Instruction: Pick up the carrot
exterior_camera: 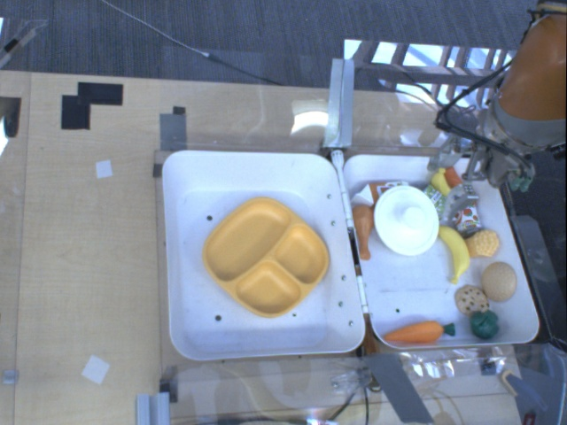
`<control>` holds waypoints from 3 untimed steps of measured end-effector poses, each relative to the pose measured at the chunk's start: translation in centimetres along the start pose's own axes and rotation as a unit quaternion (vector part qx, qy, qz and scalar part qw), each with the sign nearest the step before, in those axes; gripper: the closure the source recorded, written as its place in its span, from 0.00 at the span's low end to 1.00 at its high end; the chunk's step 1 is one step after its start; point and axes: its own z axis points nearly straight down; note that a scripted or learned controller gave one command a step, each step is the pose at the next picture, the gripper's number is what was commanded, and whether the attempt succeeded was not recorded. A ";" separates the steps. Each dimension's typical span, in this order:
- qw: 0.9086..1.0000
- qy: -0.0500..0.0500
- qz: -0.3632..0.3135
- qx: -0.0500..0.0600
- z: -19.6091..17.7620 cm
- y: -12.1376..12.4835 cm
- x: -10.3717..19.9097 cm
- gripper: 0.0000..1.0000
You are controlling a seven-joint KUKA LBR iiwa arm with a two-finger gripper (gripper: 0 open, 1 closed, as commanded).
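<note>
A yellow divided plate [267,255] sits in the middle of the left bin [190,326], while the right bin [523,317] beside it holds a white lidded bowl [407,220], a banana [456,252], a cookie [471,300] and a beige egg [500,282].

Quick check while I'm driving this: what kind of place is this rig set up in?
Probably a robotics lab test bench, not a kitchen: two white bins on a wooden bench, toy food such as the carrot and banana, and a divided yellow plate.
</note>
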 end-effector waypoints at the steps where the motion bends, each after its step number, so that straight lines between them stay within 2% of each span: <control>1: 0.996 -0.007 0.089 -0.001 7.7 6.7 6.4 0.00; 2: 0.999 -0.001 -0.034 -0.001 1.4 14.0 11.1 0.00; 3: 0.976 0.001 -0.218 -0.001 1.5 15.2 14.6 0.00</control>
